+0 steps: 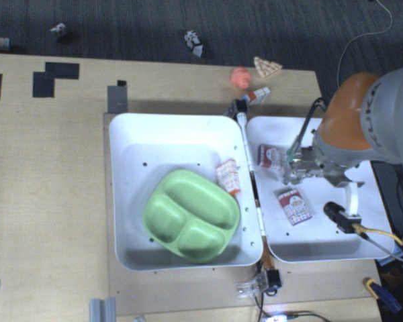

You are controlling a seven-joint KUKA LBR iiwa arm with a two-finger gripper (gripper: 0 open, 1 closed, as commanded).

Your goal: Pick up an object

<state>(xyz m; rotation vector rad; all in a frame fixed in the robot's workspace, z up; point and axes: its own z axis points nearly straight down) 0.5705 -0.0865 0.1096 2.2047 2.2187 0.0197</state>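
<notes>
The grey arm's 2-finger gripper (290, 168) hung low over the right white bin (322, 243) — whether open or closed, I could not tell. A small red-and-white packet (269, 156) lay just beside it, a second red-and-white packet (294, 206) nearer the front. In the left white bin (131, 200) sat a green divided plastic plate (191, 213), a third packet (228, 175) touching its edge.

Robot lab; plywood bench (47, 180), two white bins (121, 180), loose cables (363, 39).

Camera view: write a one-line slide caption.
Gripper reaches into the right bin near two small packets, while a green divided tray fills the left bin.
</notes>
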